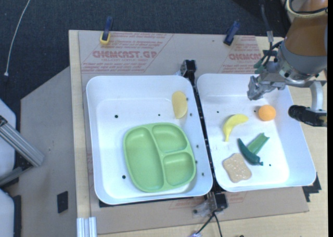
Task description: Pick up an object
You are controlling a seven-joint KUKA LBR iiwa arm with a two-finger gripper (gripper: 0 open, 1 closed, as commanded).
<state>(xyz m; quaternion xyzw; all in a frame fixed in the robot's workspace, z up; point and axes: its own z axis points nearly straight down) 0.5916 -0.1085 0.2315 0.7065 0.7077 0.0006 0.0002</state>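
The right white bin [291, 168] holds a yellow banana [233, 124], orange ball [266, 113], green tool [253, 148] and tan cracker [237, 168]; the left white bin [104, 127] holds a green divided plate [158, 156] and a pale yellow piece [179, 104]. Whether the gripper [256, 91] grasps anything cannot be told.

Bright, even light; soft shadows; slight blur.

Left bin [99, 127]: white. Right bin [296, 153]: white. Divided plate [158, 156]: pale green. Slice [179, 104], far left of the pincer [253, 93]: pale yellow. Banana [233, 124] below the pincer: yellow. Ball [266, 113] beside the pincer: orange. Tool [253, 148]: green and teal. Cracker [237, 168]: tan, speckled. Table [140, 51]: brown board, red lettering. Clamps [106, 30]: blue, one yellow-tipped.
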